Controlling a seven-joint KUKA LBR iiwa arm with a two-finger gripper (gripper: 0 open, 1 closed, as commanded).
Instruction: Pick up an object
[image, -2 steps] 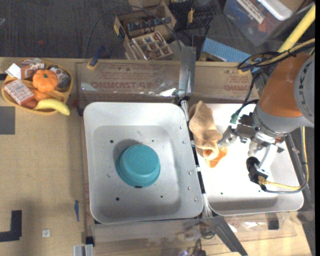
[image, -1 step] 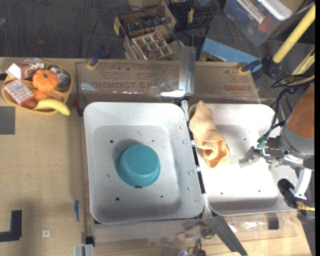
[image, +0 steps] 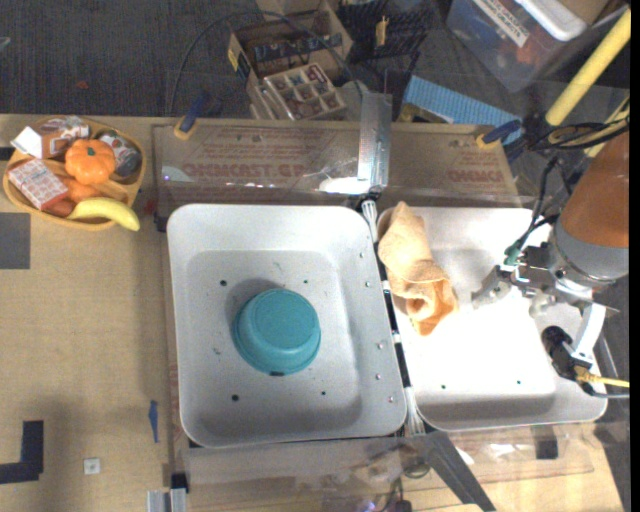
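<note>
A teal bowl (image: 278, 331) lies upside down in the middle of the left bin (image: 200, 240). A tan-orange cloth (image: 413, 267) is crumpled against the left wall of the right bin (image: 520, 400), draped partly over the divide between the bins. My gripper (image: 492, 292) hangs low over the right bin, to the right of the cloth and apart from it by a small gap. The grey arm with its orange band (image: 600, 210) comes in from the right edge behind it. Nothing is visibly held.
A basket (image: 30, 195) with an orange toy pumpkin, a banana and small boxes sits at the far left of the bench. Cardboard panels stand behind both bins. Cables and a black-and-yellow connector (image: 565, 352) hang beside the wrist over the right bin's right side.
</note>
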